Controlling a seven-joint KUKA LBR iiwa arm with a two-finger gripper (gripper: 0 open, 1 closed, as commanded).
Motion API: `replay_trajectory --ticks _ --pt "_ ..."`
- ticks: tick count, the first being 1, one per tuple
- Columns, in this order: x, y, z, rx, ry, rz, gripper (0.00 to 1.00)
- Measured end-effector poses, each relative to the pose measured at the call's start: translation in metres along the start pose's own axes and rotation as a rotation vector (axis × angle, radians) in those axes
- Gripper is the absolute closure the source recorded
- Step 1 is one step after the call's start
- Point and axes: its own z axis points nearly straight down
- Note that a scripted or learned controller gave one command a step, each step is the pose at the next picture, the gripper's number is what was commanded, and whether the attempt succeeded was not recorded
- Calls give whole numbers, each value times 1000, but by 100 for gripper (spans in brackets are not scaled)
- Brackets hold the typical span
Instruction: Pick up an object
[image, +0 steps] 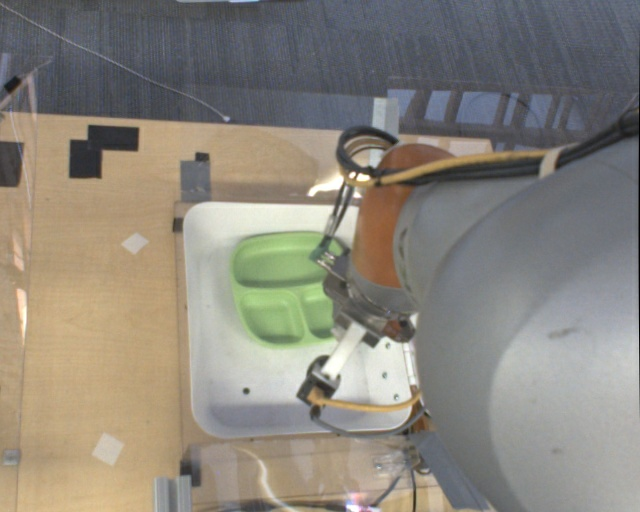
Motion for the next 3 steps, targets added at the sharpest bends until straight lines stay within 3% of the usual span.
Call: replay_trajectory --ticks 1,2,3 --pt "58 -26 -2 1 0 401 100" --pt "60 -45 46 2 0 717 100" --pt "73 -51 111 1 11 723 100"
